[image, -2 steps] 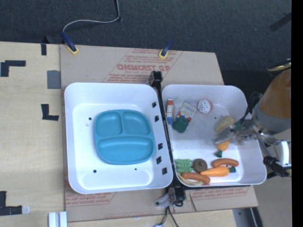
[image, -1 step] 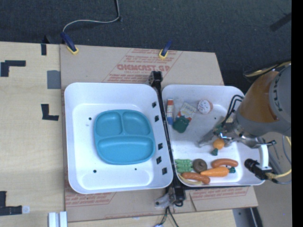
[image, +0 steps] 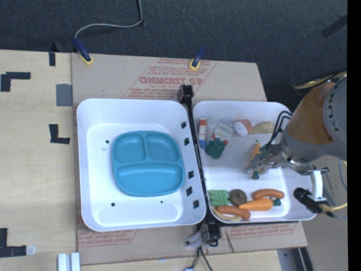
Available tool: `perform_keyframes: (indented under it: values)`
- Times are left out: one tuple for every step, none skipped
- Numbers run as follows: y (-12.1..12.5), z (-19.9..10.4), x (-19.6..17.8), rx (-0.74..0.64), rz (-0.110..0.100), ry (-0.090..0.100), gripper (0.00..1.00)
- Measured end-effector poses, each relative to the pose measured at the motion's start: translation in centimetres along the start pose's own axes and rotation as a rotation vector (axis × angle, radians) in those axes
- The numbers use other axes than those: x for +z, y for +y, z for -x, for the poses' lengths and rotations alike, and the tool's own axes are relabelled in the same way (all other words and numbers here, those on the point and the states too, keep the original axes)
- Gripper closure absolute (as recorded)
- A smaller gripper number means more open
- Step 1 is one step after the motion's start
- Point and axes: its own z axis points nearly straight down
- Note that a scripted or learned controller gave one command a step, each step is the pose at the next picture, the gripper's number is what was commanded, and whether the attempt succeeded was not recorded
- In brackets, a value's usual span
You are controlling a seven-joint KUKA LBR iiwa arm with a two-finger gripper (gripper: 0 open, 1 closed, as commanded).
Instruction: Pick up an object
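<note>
We see the grey two-finger gripper (image: 258, 165) low in the right shallow white bin (image: 281, 110), its spread unclear to us, nothing visibly lifted, so the pick seems undone.

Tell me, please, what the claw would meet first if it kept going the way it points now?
Probably bare floor of the right bin: the claw points down-left, with the dark green toy further along; depth is unclear.

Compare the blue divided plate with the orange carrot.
The blue divided plate lies alone in the left bin; the orange carrot sits crowded among other toys in the right bin. The plate is far larger, broad and flat with three compartments; the carrot is slim and tapered. Both look like plastic.
</note>
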Motion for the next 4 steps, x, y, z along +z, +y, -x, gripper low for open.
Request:
perform_keyframes:
  values:
    - [0.0, 0.0, 0.0, 0.000, 0.000, 0.000, 0.00]
    - [0.0, 0.0, -0.9, -0.001, -0.001, 0.001, 1.00]
    - [4.7, -7.6, 1.1, -0.002, -0.003, 0.006, 1.00]
    - [4.7, -7.5, 1.0, -0.003, -0.002, 0.005, 0.00]
